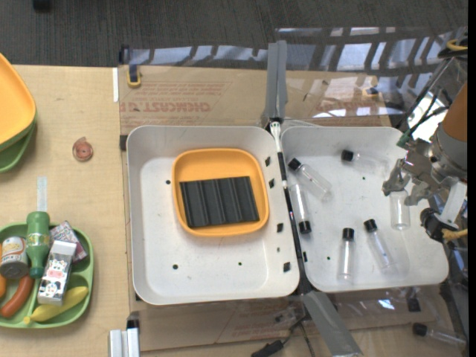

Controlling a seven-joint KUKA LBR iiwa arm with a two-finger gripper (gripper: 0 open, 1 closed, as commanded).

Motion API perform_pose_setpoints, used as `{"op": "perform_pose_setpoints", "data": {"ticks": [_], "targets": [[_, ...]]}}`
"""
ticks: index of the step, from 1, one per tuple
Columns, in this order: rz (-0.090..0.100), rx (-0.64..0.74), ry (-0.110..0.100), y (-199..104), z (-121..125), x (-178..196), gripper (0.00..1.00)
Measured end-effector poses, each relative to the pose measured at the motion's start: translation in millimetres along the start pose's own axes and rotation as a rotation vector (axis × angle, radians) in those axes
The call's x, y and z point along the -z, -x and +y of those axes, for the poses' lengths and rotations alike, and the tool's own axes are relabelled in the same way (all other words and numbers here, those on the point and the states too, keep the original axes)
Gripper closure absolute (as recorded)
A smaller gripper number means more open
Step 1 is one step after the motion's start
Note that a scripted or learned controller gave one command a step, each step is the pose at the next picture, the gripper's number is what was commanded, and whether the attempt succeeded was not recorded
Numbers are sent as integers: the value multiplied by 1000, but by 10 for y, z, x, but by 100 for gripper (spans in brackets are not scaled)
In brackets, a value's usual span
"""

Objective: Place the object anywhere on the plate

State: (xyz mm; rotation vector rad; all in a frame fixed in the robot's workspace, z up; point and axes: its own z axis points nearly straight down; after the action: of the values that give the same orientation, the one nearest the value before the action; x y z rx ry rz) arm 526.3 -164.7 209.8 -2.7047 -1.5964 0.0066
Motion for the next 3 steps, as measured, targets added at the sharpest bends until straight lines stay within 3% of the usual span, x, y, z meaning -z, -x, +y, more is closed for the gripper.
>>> {"op": "perform_pose_setpoints", "data": {"ticks": [1,2,3], "targets": [[0,-299,-1,48,664,237,100],[0,-3,1,-23,934,205,100],[0,152,2,-146,1281,267,100]]}}
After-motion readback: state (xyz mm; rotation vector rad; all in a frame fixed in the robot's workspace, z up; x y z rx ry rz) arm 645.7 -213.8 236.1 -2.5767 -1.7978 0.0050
